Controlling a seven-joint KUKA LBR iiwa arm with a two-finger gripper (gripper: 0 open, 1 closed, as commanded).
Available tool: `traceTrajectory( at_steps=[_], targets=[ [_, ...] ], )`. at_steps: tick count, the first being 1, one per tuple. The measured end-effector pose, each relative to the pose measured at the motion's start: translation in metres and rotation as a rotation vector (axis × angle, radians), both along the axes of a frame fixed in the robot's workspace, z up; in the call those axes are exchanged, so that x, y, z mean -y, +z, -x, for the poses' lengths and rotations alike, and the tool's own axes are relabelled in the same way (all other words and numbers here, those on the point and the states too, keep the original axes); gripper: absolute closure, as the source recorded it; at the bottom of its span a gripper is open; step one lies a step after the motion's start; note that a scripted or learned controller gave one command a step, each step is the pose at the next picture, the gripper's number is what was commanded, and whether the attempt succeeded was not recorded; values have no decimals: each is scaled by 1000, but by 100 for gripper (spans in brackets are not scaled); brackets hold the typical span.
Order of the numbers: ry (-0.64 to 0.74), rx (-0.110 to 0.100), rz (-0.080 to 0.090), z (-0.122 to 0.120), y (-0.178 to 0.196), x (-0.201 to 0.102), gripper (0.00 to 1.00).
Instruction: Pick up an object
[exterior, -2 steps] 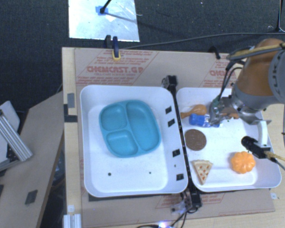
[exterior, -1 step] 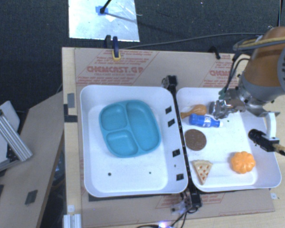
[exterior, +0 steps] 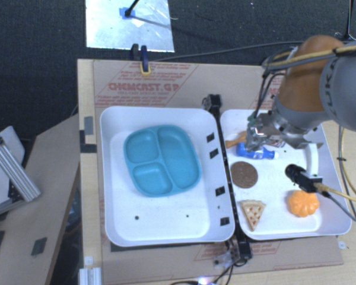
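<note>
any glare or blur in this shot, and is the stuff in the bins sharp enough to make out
Camera view: lighting is even and soft, with faint shadows under the blue plate. The shiny sheet at top shows washed-out glare. The end effector and the blue object beneath it look slightly soft. The brown disc, pizza slice and orange pumpkin in the right bin read clearly.

Reaching in from the right, wrist bent down steeply, orange band uppermost. Hand [exterior: 256, 136] pointing down, low. Grey forearm angled across upper right.

plate [exterior: 162, 160] in left bin [exterior: 115, 129], pumpkin [exterior: 302, 203] right
</note>
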State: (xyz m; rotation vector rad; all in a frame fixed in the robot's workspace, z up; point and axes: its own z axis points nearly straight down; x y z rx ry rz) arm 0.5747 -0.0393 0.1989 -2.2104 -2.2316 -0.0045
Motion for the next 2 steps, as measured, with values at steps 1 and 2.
traceTrajectory(
  at_steps=[1, 2],
  targets=[
    [0, 1, 0, 2, 12, -46, 100],
    [1, -1, 0, 3, 7, -106, 100]
  ],
)
